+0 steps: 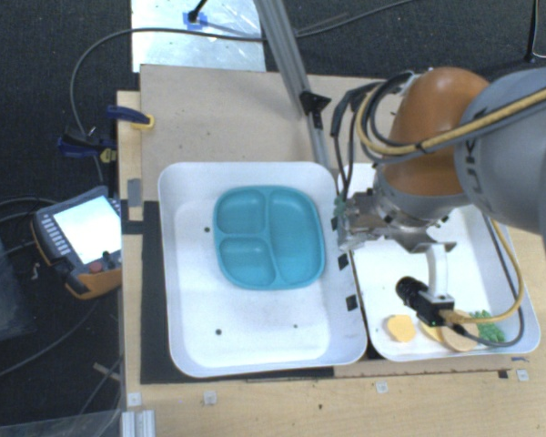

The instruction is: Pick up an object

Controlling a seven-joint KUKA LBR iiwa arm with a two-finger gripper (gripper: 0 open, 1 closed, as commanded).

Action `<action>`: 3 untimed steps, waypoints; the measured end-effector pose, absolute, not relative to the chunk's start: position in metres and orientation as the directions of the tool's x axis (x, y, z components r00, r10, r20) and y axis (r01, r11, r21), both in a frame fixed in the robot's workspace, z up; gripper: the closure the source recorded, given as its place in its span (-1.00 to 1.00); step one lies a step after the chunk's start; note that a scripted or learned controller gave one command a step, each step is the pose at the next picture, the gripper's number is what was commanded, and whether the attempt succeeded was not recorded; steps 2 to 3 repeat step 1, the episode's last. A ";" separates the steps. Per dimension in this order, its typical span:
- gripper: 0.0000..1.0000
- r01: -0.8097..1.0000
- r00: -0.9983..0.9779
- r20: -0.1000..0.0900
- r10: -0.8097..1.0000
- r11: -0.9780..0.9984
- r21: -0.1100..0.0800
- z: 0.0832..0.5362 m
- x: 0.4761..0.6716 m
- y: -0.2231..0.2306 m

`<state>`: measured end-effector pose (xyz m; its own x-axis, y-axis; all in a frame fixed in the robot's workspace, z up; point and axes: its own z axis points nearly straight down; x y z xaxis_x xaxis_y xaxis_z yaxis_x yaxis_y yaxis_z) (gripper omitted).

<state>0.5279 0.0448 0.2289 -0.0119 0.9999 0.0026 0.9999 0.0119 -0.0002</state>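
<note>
You find no readable text, label, brand or number anywhere. Handheld pendant (80, 239) left of bench has lit screen, but content too blurred to read.

1. The desk (227, 107) has a plain tan top, like cardboard or wood, and it stands over a dark carpet floor (36, 53).
2. Two shallow white bins lie directly on the desk, side by side and touching along their inner edges.
3. The left bin (187, 308) lies near the middle of the desk, on a black mat (150, 299) that shows along its left and front sides.
4. The right bin (382, 280) lies at the right part of the desk, partly covered by the arm.
5. A blue and yellow clamp (127, 116) grips the left edge of the desk, near the far corner.
6. A grey metal pole (287, 53) rises from the far part of the desk, slanted.
</note>
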 end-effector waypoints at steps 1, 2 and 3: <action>1.00 1.000 -0.011 0.002 1.000 0.011 -0.001 0.218 0.524 0.100; 1.00 1.000 -0.011 0.002 1.000 0.011 -0.001 0.218 0.524 0.100; 1.00 1.000 -0.011 0.002 1.000 0.011 -0.001 0.218 0.524 0.100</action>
